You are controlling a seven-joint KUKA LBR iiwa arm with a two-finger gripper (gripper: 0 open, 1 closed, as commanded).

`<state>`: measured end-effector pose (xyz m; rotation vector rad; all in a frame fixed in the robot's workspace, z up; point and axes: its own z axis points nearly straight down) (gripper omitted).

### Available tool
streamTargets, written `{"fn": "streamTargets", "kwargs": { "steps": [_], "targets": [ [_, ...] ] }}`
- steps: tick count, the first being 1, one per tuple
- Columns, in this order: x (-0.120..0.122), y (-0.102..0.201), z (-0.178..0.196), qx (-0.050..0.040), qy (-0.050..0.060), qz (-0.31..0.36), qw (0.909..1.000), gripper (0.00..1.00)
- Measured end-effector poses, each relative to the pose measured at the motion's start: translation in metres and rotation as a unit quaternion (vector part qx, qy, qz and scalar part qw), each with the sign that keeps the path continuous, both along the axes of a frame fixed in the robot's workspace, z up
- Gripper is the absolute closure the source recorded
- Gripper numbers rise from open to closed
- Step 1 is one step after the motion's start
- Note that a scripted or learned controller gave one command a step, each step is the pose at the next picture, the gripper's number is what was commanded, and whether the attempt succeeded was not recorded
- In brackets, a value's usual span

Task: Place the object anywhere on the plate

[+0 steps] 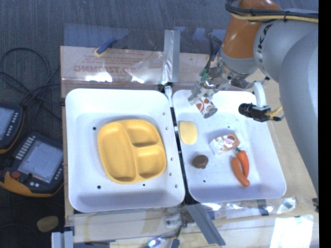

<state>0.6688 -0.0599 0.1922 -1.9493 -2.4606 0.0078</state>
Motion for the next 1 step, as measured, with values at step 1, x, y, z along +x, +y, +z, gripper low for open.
{"fn": "streamTargets", "kwargs": {
  "steps": [1],
  "targets": [
    [-0.0526, 0.0964, -0.0125, 0.0013, 0.001, 0.027, 0.9996, 1.0]
  ]
}}
